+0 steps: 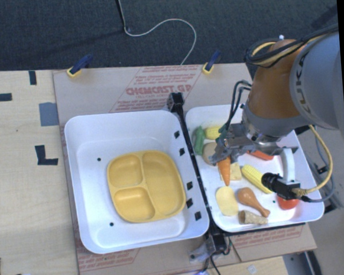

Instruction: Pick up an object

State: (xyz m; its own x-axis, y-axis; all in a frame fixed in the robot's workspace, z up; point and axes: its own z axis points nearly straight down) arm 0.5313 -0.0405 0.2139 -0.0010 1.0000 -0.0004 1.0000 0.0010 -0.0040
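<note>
Claw (225,151) sits low over the carrot (224,170) in the right bin (308,212); can't tell its state. Carrot looks light, hard, slick plastic, so grab mid-body.

A single fixed camera is looking down at a slant from above the bench (21,175), standing far enough back that it is taking in both white bins (84,188) side by side. The arm (310,87) is reaching in from the frame's right edge.
</note>
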